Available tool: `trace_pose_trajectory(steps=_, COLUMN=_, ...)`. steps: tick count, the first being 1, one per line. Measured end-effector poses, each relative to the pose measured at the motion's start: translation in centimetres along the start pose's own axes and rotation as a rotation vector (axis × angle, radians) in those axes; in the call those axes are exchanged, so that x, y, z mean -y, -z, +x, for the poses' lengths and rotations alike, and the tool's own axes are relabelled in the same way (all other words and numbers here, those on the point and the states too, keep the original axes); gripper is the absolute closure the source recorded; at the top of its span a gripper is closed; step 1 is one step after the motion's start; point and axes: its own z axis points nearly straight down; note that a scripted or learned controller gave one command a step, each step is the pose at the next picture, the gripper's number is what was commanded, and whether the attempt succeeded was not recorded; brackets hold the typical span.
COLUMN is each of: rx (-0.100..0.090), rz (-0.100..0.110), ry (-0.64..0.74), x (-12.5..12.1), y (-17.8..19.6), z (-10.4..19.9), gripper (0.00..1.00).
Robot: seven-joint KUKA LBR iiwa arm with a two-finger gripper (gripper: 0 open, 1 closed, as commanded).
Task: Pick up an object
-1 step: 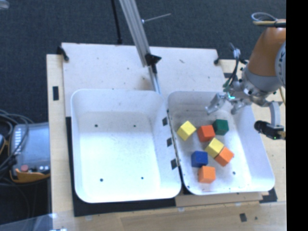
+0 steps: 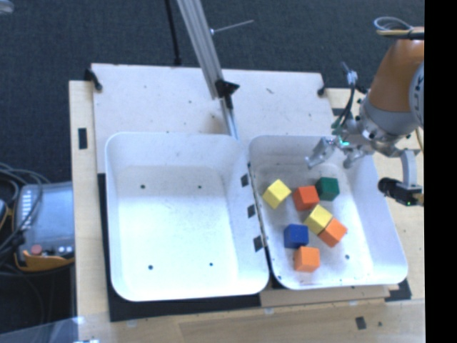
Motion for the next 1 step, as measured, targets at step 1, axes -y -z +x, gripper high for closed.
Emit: trace_pose_trajectory(steps=1, rx=0.0, rz=0.005, ry=-0.005, x=0.67, y=-5.72, z=-0.83, gripper=0.0)
